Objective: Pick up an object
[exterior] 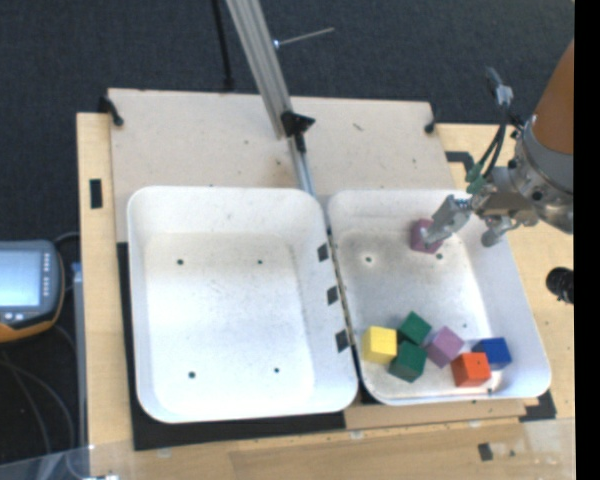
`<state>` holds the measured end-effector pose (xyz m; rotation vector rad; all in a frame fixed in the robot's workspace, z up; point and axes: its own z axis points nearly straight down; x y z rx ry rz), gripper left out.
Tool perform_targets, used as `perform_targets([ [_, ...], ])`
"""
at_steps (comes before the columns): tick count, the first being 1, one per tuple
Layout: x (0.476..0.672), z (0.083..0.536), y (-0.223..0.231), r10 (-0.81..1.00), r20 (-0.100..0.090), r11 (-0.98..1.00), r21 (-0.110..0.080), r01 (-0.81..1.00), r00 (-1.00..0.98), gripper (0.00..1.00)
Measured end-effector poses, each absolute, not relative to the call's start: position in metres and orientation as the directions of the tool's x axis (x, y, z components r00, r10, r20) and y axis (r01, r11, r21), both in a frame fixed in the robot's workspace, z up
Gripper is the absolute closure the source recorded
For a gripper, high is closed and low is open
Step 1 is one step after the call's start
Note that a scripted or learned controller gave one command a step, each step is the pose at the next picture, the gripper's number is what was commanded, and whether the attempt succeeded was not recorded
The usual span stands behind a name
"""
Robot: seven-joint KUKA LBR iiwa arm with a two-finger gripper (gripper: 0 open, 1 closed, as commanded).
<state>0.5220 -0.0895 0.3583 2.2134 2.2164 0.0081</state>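
In the right bin (500,278), a small mauve block (421,235) lies near the back. My gripper (464,232) hangs over the bin's back right part and is open, its fingers spread. Its left finger (442,224) touches or overlaps the block's right side, so the block sits outside the gap between the fingers. Nothing is held between them. A cluster of cubes rests at the bin's front: yellow (381,343), two green (414,327) (407,361), purple (445,346), orange (470,368) and blue (493,351).
The left bin (145,298) stands beside the right one, with a black-clipped divide between them. A slanted metal rail (263,58) rises from the back edge between the bins. A small grey screen device (15,280) sits off the bench at the left.
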Motion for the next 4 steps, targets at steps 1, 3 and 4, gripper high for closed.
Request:
perform_targets([
  [1,0.489,0.361,-0.016,1.000,0.001,0.009,0.002,1.000,-0.009,0.00],
  [3,0.484,0.415,-0.054,1.000,-0.002,-0.002,-0.005,1.000,0.002,0.00],
  [4,0.484,0.384,0.079,1.000,0.001,0.010,-0.002,1.000,-0.010,0.00],
])
